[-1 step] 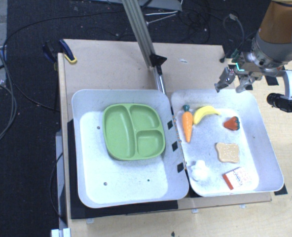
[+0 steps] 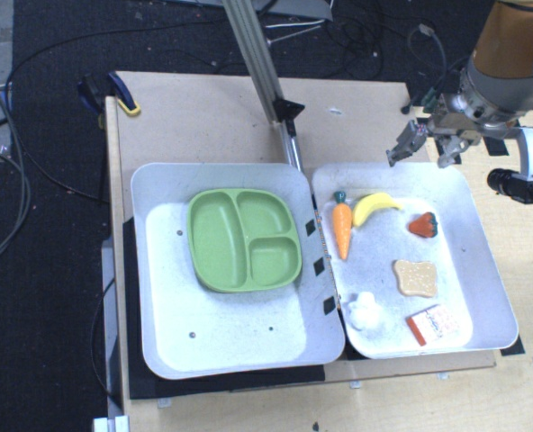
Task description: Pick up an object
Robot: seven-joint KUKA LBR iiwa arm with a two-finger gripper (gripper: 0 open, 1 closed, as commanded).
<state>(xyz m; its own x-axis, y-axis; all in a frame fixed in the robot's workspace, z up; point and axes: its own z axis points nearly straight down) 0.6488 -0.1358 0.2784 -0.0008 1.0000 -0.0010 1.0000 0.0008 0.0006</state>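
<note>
While the arm hangs in from the right, the end effector (image 2: 426, 144) hovers above the far rim of the right bin (image 2: 483, 268), fingers spread apart with nothing between them and touching nothing. Looks like the approach step: no pick made yet. Below it lie the choices: a strawberry (image 2: 423, 225) nearest, a banana (image 2: 374, 207) and carrot (image 2: 341, 228) side by side, toast (image 2: 417, 279) mid-bin, a red packet (image 2: 431, 323) and a white lump (image 2: 365, 310) at the near edge. Next move, I'd judge, calls for dropping straight over one target. A green plate (image 2: 246, 239) sits in the left bin (image 2: 163, 313).
</note>
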